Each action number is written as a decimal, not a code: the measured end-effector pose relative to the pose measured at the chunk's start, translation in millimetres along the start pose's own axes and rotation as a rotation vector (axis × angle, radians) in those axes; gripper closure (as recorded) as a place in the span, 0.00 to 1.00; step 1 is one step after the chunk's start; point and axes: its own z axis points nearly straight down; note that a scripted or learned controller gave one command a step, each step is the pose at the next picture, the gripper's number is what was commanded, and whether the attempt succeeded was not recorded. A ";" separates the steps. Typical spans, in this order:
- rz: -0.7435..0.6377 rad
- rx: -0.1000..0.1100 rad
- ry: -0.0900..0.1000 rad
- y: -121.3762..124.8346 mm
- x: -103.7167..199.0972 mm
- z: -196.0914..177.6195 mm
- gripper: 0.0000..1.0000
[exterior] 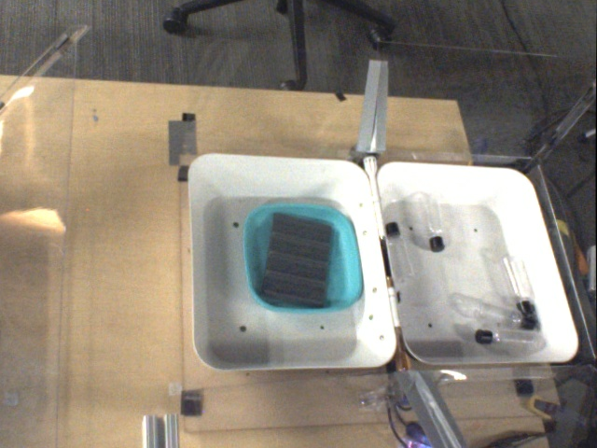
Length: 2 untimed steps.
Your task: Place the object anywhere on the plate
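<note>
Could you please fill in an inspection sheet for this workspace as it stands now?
Surface: wooden bench bearing two shallow white bins, left bin and right bin, side by side.
Job's things: teal plate in the left bin, with a dark ridged block lying on it.
Clutter: several clear plastic tubes with black caps scattered in the right bin.
Grippers: nothing seen.
Cables: thin wires near the bottom edge, too small to tell more.
Surroundings: grey carpet, office chair base beyond the bench.
</note>
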 end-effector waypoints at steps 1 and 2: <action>0.000 0.000 0.000 0.0 0.0 0.0 0.00; 0.000 0.000 0.000 0.0 0.0 0.0 0.00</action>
